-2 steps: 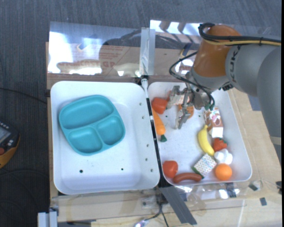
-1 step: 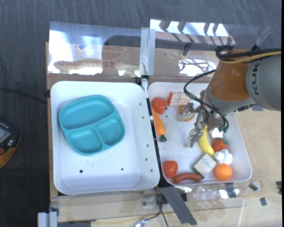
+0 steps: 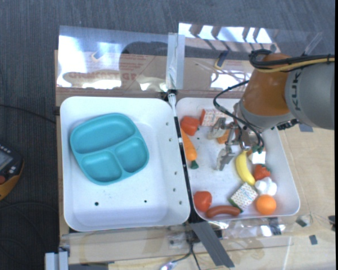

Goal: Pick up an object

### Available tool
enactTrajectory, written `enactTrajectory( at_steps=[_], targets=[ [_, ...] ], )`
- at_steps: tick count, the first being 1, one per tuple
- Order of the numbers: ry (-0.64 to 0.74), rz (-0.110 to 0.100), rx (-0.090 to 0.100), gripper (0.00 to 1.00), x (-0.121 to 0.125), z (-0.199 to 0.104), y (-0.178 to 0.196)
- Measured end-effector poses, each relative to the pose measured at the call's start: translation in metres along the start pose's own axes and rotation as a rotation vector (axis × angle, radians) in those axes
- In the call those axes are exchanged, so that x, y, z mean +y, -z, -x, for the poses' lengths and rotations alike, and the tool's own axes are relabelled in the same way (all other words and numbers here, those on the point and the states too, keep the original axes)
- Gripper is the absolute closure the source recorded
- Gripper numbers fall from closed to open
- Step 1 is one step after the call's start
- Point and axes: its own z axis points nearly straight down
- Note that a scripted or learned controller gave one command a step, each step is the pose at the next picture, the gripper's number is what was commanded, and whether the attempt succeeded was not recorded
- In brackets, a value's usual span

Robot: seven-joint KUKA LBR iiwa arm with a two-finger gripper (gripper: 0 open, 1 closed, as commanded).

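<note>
In the camera view, the gripper is seen poised low over the middle of the right bin, its fingers spread apart and nothing held between them. A banana lies just beside it at four o'clock and a carrot at nine o'clock. For a clean pick, the open fingers would best be centred across the banana's narrow width before being closed, with the neighbouring tomato kept clear.
</note>
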Motion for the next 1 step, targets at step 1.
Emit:
enactTrajectory(
  at_steps=[1],
  targets=[
    [0.001,-0.004,-0.005,1.0,0.0004,0.0024,0.01]
  ],
)
